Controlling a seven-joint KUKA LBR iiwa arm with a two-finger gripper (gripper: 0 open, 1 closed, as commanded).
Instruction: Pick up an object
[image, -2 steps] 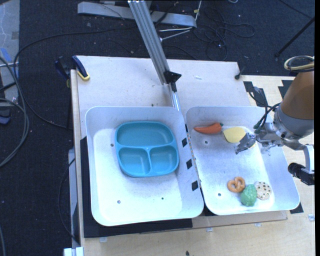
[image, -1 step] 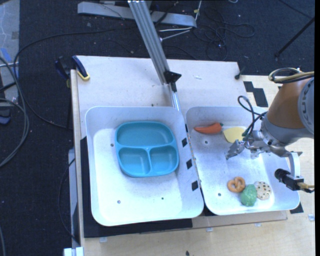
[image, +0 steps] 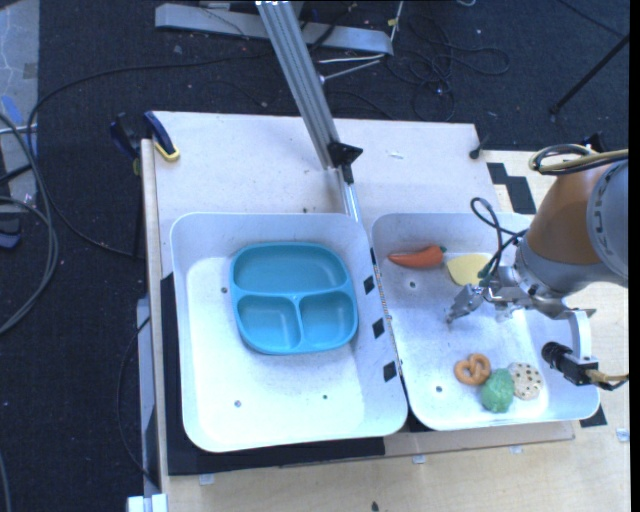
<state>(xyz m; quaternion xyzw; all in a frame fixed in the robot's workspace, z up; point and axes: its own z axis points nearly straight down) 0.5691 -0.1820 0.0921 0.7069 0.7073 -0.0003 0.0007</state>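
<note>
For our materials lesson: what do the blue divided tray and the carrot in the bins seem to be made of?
Blue divided tray: probably moulded plastic, with a smooth, slightly glossy finish; its colour is uniform and its compartment ridges are rounded. Carrot: likely a plastic or rubber toy, with flat, even orange colour and a smooth surface; the view is too small to tell which.

Two white bins side by side on bench. Left bin (image: 200, 400) holds a blue divided tray (image: 294, 297), lying flat toward the far side. Right bin (image: 420, 385) holds a carrot (image: 417, 257) at the far edge, a yellow piece (image: 466, 268) just beside it, and near the front a pretzel (image: 472, 370), a green lump (image: 497, 392) and a cookie (image: 524, 380) close together. Arm (image: 575, 235) enters from right; gripper (image: 466, 302) is low over the right bin's middle, just below the yellow piece, nothing visibly between its fingers.
</note>
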